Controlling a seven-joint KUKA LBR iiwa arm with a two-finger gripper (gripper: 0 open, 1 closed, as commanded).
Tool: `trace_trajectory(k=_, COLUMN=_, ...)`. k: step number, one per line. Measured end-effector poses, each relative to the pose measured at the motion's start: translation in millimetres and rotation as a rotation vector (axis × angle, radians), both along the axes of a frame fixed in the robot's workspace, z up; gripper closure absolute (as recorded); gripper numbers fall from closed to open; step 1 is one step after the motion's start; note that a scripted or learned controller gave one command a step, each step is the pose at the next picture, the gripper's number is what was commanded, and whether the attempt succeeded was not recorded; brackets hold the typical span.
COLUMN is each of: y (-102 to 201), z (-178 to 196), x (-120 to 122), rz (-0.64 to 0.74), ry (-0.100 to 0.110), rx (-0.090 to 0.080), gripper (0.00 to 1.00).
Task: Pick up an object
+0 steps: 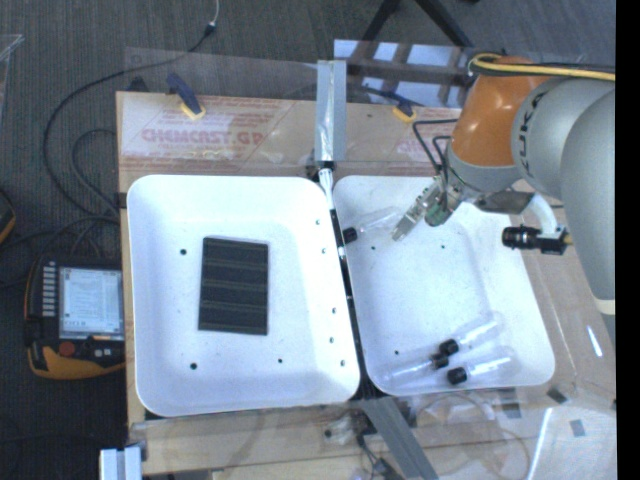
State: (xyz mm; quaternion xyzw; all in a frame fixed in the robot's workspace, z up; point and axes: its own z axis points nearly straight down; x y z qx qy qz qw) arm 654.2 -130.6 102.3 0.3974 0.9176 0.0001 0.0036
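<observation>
We see a clear tube (372, 224) just left of gripper (418, 218), grip state unclear; arm (560, 138) reaches from right.

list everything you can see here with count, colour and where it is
bins: two, white, side by side on the bench
pad: one, black, ribbed, middle of the left bin
tubes: about three, clear with black caps, near corner of the right bin
tube: one, clear, black cap, far-left part of the right bin
pendant: one, orange and black with a screen, on the floor left of the bench
clamps: two, blue and yellow, far edge of the bench
arm: one, grey with orange band, entering from the right
hand: one, over the right bin
</observation>
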Motion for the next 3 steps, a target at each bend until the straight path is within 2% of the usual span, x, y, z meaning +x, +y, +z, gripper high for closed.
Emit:
trace_trajectory(k=1, y=49, z=82, x=7, rz=0.019, ry=0.004, rx=0.003, gripper=1.0)
trace_trajectory(k=2, y=113, z=126, x=11, rz=-0.024, ry=0.005, rx=0.003, gripper=1.0)
trace_trajectory(k=3, y=114, z=135, x=11, rz=-0.024, ry=0.003, rx=0.001, gripper=1.0)
